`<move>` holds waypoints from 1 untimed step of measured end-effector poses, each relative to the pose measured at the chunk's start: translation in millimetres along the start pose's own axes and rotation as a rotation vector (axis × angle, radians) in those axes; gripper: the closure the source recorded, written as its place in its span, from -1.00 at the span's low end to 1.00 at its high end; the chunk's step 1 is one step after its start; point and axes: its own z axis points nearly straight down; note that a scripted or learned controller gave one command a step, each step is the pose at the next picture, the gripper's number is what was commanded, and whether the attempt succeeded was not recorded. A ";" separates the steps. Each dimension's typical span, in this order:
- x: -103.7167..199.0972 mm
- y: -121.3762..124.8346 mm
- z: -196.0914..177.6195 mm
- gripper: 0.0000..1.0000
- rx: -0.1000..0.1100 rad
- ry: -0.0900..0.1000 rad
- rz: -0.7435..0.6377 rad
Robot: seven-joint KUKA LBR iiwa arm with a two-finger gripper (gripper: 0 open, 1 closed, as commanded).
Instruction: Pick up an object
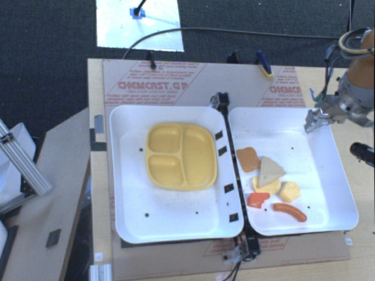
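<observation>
Nearest the camera, a red sausage (289, 212) lies in the right bin (340, 174), long axis slanting down-right. Other toy foods (266, 177) cluster beside it. Whether the fingers (314, 119), poised at the bin's far-right rim, are parted I cannot tell; the sausage lies well toward the camera from them.

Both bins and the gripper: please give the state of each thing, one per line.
Left bin: holds a yellow plate, lying flat.
Right bin: holds five food pieces.
Sausage: lying flat, apart from the rest.
Wedge: resting partly on other pieces.
Gripper: above the right bin's far edge, holding nothing.
</observation>
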 end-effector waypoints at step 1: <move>-0.4 1.8 -48.2 1.00 0.002 0.000 0.000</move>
